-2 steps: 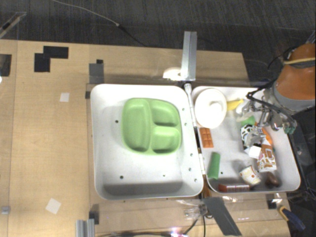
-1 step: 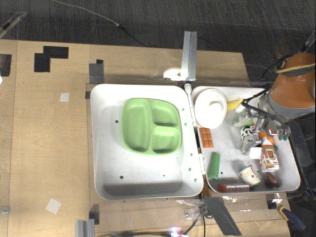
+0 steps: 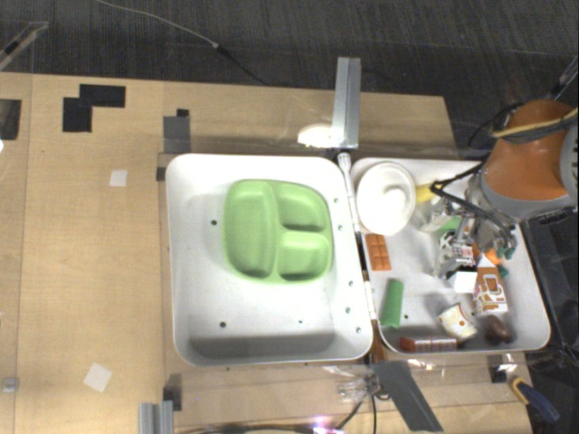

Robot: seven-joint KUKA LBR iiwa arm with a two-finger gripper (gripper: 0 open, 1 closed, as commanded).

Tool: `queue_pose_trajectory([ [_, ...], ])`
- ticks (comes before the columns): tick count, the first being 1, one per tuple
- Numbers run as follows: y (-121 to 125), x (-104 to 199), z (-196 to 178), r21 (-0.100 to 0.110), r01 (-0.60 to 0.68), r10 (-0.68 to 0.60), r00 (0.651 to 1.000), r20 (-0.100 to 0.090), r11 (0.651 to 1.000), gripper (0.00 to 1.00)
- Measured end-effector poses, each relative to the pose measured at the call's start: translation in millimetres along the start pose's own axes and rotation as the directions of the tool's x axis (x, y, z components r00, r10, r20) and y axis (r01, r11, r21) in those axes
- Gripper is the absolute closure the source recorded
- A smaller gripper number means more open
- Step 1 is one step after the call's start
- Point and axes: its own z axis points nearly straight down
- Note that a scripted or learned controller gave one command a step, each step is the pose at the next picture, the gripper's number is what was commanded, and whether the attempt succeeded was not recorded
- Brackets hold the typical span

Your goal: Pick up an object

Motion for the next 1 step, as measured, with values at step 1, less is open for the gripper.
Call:
queue_pose_trajectory([
  [1, 0.9, -6.2, -15.8, 0.002, 0.003, -0.003, 1.000, 0.021, 1.000, 1.00],
])
